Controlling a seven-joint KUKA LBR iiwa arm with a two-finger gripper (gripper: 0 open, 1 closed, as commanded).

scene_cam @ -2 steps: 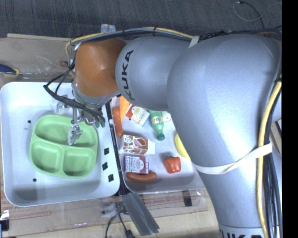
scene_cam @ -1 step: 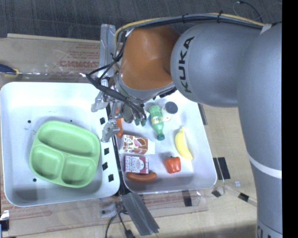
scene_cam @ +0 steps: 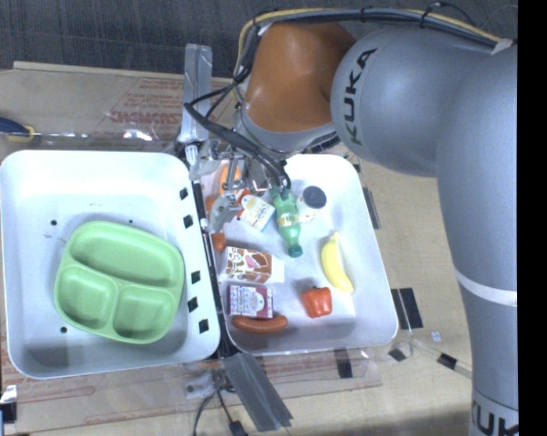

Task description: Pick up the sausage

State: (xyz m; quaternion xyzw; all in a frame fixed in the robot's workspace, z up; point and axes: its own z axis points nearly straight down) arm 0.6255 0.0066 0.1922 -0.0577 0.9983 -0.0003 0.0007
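Red-brown sausage (scene_cam: 259,323): at near edge of right bin (scene_cam: 375,271), close to near-left corner; long axis roughly left-right, along the near wall.
Neighbours of sausage: small carton (scene_cam: 252,300) touching or just behind it; second carton (scene_cam: 248,264) behind that; red pepper (scene_cam: 317,302) just to right, slightly further back.
Room at sausage: tight against near wall and carton; open floor only on right end, toward pepper.
Left bin (scene_cam: 19,243): green divided plate (scene_cam: 119,282) inside; well apart from task.
Mid bin: banana (scene_cam: 336,263) right of centre, green bottle (scene_cam: 288,221) upright-ish behind cartons, dark round lid (scene_cam: 313,197) beyond.
Gripper (scene_cam: 224,205): at far-left of right bin, by the divider, low among clutter; open or closed, cannot tell.
Key relation: sausage lies toward near side from gripper, nearly straight along left wall, with both cartons between.
Judgement: approach not yet made; needs travel nearward, and fingers set across the short width.
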